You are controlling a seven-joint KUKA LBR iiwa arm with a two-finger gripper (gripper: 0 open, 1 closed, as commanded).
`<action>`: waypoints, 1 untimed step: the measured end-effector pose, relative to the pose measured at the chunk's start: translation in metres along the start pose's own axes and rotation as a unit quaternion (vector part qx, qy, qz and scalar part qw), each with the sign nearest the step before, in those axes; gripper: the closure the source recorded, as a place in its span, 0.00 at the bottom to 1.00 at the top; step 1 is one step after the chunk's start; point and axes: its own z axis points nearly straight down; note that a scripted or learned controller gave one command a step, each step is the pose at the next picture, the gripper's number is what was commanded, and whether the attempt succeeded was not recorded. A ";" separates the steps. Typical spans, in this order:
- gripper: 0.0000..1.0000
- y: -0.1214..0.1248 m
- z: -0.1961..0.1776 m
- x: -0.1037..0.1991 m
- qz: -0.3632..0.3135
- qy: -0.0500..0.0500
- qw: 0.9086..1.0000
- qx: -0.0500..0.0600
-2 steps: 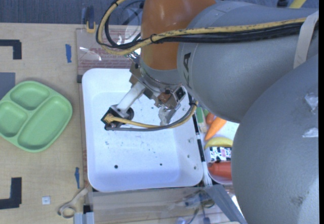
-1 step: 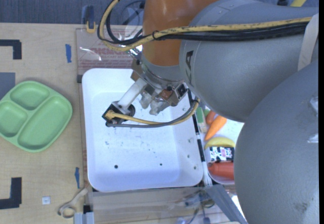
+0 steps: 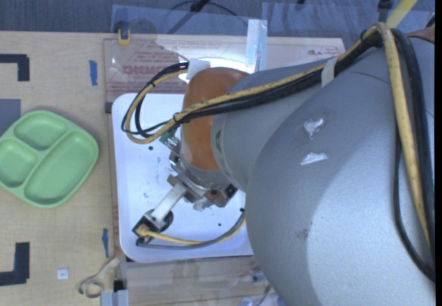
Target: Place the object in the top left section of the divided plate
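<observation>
Camera view. DESK: What stood over the white bin (image 3: 131, 180)?

PHOTOGRAPHER: The grey arm (image 3: 324, 180) reached in from the bin's right and covered most of it. Its orange band (image 3: 207, 118) sat above the bin's middle, and the gripper (image 3: 195, 190) pointed down toward the bin's near half. A yellow-and-black cable (image 3: 138, 115) looped over the bin's far left corner.

DESK: Was the gripper open or closed, and did it hold anything?

PHOTOGRAPHER: I could not tell. The wrist hid that end of it.

DESK: And the plate?

PHOTOGRAPHER: The green divided plate (image 3: 48, 156) lay on the wooden bench (image 3: 55, 242), left of the bin and apart from its wall. It had two small sections on the side away from the bin and one large section facing it. A few dark specks (image 3: 150, 148) dotted the bin floor beside the wrist.
</observation>
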 end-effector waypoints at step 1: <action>1.00 0.011 0.082 -0.007 0.090 0.004 0.996 0.001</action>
